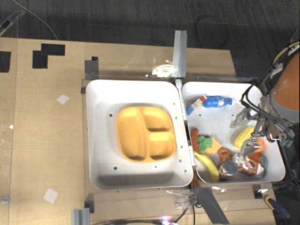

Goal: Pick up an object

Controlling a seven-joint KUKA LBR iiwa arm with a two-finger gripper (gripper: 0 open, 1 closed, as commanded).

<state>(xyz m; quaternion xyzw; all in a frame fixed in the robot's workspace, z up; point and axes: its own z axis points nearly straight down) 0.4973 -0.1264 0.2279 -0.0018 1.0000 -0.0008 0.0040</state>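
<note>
The arm (286, 86) came in from the right edge, grey w/ its orange band showing up top, wrist tipped down over the right bin (206, 90). The gripper (248, 132) hung low in that bin's right half, metal fingers (238, 120) spread fairly wide, nothing seen between them. 1 finger sat to the left of the yellow corn-like piece (243, 136), the other just beside its lower right, so the corn lay roughly in the gap, but no clamp on it that I could see.

Count, quick: 2 white bins side by side. In the left bin (101, 135), 1 yellow divided tray (144, 133), 3 compartments, sitting about centre. In the right bin: 1 blue bottle (214, 102) w/ a red-and-white end, lying flat near the back wall; 1 banana (207, 165) along the front-left; 1 orange-and-green toy (204, 143) just behind the banana; 1 small can (228, 168) at the front, touching the banana's tip; 1 red-and-white packet (249, 165) at front right, near the can. More bits were jumbled around the can, too cluttered to count for sure.
</note>
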